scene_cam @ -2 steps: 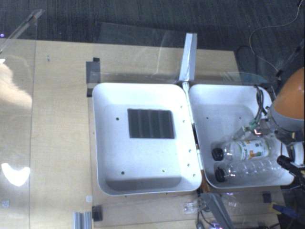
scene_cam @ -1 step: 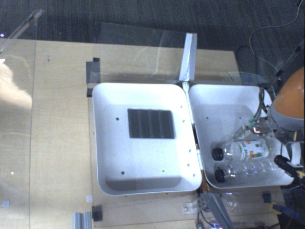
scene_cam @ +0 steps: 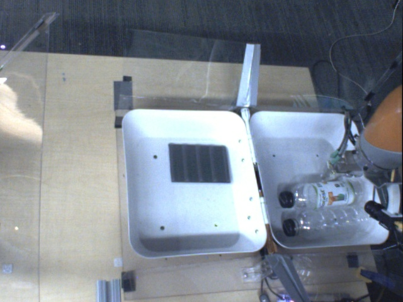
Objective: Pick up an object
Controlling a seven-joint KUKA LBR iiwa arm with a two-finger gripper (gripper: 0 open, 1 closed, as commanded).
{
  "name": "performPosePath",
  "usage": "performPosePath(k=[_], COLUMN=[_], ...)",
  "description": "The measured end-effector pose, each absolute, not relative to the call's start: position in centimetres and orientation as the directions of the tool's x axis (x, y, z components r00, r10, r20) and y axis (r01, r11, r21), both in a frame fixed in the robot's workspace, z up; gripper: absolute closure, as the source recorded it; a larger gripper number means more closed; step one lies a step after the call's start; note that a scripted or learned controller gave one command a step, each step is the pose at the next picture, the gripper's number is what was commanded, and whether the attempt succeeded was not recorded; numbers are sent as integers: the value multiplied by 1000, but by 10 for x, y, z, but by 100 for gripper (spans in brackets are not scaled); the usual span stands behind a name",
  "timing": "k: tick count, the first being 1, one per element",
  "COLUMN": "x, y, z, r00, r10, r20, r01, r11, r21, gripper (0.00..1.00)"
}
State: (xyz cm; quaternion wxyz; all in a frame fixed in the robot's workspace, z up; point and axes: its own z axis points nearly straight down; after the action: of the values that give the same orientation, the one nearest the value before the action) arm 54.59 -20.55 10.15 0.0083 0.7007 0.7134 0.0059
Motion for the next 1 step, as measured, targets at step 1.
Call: performPosePath(k=[1], x=[581], y=[-168], z=[190], r00=[-190], r10=[982], r20=[-4], r01=[982], r11=[190], r21=[8], gripper=[100])
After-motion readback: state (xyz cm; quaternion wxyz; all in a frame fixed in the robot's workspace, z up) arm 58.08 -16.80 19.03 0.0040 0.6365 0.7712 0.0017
